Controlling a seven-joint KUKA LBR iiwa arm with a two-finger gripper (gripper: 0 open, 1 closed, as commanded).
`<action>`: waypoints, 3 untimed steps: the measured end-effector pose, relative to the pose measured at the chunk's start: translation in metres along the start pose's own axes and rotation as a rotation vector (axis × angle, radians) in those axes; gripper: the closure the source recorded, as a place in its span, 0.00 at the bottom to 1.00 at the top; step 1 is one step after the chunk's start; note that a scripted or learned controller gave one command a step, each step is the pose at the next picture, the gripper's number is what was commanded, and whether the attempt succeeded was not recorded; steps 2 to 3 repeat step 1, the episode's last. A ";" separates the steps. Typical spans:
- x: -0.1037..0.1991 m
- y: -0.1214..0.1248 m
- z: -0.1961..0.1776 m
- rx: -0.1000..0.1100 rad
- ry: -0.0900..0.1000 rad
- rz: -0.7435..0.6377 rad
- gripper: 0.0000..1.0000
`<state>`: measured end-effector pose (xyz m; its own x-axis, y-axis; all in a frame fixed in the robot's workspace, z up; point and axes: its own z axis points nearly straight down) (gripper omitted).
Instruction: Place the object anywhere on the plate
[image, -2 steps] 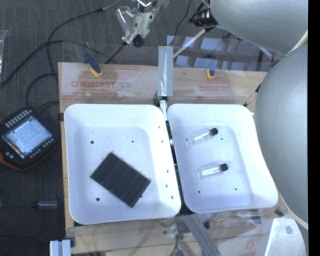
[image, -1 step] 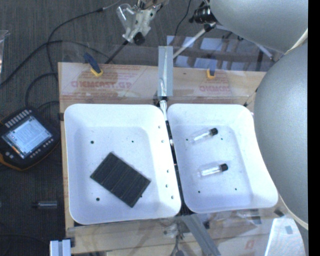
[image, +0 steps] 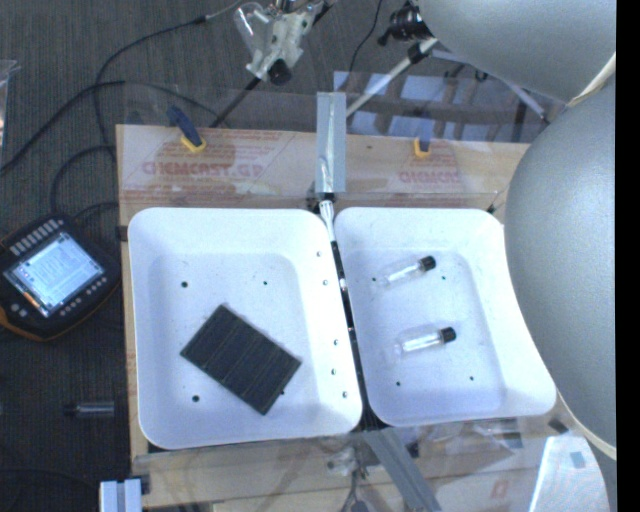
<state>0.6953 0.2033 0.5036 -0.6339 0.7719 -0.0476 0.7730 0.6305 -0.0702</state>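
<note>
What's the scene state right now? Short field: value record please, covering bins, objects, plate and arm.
left bin: holds one dark ribbed rectangular plate, lying flat, turned at an angle
right bin: holds two clear vials with dark caps
upper vial: lying on its side, cap toward the right
lower vial: lying on its side, cap toward the right, apart from the upper one
objects on plate: none
arm: grey body over the right bin's right side
task status: not yet done, both vials lie in the right bin
</note>
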 end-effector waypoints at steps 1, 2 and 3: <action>-0.001 0.002 -0.006 0.004 -0.003 0.000 1.00; -0.001 0.002 -0.006 0.004 -0.003 0.000 1.00; -0.001 0.002 -0.006 0.004 -0.003 0.000 1.00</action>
